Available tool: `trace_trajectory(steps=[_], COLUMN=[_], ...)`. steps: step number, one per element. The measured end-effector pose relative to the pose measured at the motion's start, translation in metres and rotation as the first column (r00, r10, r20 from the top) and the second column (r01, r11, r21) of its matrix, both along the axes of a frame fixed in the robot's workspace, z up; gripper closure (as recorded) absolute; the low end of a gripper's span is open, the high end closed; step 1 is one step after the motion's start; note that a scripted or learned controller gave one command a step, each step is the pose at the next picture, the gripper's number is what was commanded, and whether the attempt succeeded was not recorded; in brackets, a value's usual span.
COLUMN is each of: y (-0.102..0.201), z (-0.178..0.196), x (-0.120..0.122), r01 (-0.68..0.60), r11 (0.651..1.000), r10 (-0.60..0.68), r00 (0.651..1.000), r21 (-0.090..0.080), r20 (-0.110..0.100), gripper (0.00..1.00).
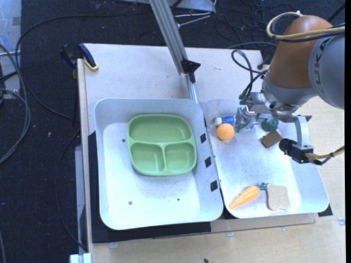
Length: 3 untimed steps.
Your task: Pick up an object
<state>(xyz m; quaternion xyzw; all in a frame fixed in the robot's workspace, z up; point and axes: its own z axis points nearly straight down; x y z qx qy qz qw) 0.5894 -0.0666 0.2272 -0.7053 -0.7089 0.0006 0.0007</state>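
The green divided tray point(163, 144) looks like smooth moulded plastic with a soft sheen. Under it, the left bin point(112, 199) is matt white and finely speckled; the right bin point(307, 190) beside it has the same finish. The arm point(307, 53) has a glossy orange shell and grey casing. The worktop point(131, 73) is pale and matt. A ribbed metal pole point(167, 26) slants above the tray.

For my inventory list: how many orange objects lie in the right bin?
2: an orange ball near the bin's upper left, and a toy carrot at its lower edge. The arm may hide others.
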Motion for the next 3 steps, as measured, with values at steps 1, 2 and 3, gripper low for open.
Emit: trace_trajectory(steps=[1, 2, 3], y=[0.046, 0.094, 0.156], z=[0.007, 0.000, 0.001], x=[-0.003, -0.006, -0.021], r01=[-0.002, -0.001, -0.004], r11=[1.000, 1.000, 1.000], r10=[0.002, 0.001, 0.004], r00=[1.000, 1.000, 1.000], r21=[0.000, 0.000, 0.001], r20=[0.002, 0.000, 0.000], gripper=[1.00, 1.00, 1.00])
